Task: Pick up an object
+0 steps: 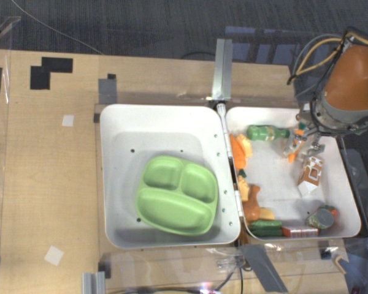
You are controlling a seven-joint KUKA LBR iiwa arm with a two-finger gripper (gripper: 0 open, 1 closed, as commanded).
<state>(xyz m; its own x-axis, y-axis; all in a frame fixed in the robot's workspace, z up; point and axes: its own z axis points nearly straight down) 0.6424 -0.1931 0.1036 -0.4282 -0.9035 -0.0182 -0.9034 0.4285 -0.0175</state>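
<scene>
Gripper (302, 141) hangs over right bin (349, 192), upper right part, metal fingers small and cluttered; cannot tell if open or closed. Just below it a brown-and-white carton (310, 173), boxy, tilted. Green plastic bottle (265, 132) lies on its side near the bin's top wall. Orange pieces (239, 149) along the left wall. Dark green cylinder (267, 228) and red bar (302, 231) at the bottom edge. Left bin (122, 133), smooth white, holds a light green three-compartment plate (176, 195), glossy, rounded corners.
</scene>
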